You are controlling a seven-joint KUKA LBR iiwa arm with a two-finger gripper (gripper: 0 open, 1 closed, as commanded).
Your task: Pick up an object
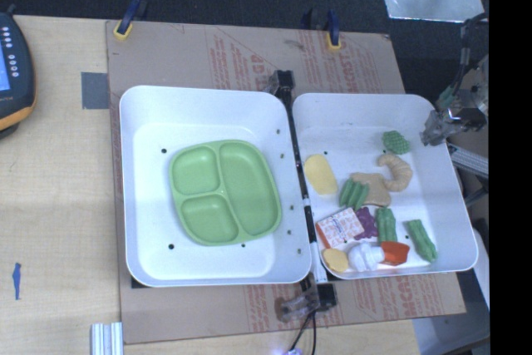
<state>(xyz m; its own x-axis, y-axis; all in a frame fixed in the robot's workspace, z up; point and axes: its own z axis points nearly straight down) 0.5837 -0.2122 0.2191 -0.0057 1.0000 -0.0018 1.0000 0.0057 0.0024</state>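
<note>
The right bin (349, 116) holds a heap of toy food. In it lie a yellow oval piece (320, 175), green pods (353, 194), a tan curled piece (396, 169), a green leafy piece (396, 142), a pink and white packet (337, 227), a green cucumber (386, 224), a green pepper (421, 239) and a red piece (395, 253). My gripper (442, 129) hangs at the right bin's far right rim, just right of the leafy piece. I see nothing held in it.
The left bin (145, 179) holds a green divided plate (224, 191). Both bins rest on a cardboard sheet (249, 54) fixed with clamps. A handheld pendant (12, 71) lies at the far left of the bench.
</note>
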